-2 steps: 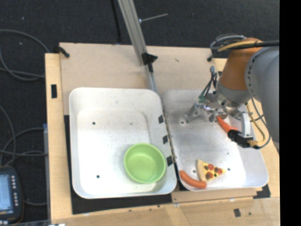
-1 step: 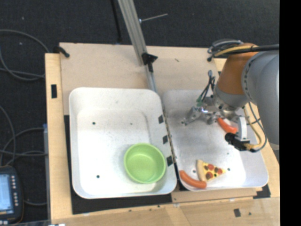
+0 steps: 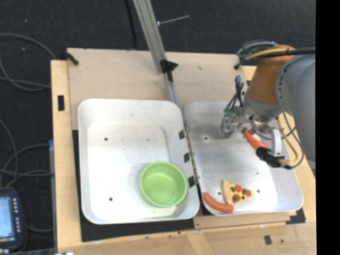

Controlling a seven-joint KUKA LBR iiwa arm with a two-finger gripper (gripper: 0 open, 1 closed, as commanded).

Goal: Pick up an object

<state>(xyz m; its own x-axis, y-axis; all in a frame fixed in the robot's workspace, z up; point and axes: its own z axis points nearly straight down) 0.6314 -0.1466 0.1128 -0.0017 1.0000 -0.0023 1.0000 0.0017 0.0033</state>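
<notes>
My gripper (image 3: 231,125) hangs over the back part of the right bin (image 3: 212,158), pointing down at its bare white floor. Just to its right lies an orange, carrot-like piece (image 3: 254,138), partly under the wrist. A toy pizza slice (image 3: 236,192) and a red sausage (image 3: 217,202) rest at the right bin's front edge, well clear of the gripper. A green bowl (image 3: 163,183) sits upright in the front right corner of the left bin (image 3: 106,142).
A slanted aluminium post (image 3: 154,36) rises from the bench behind the bins. Black cables and a connector (image 3: 272,157) trail from the wrist over the right bin's right side. The arm's grey and orange body (image 3: 276,84) covers the back right corner.
</notes>
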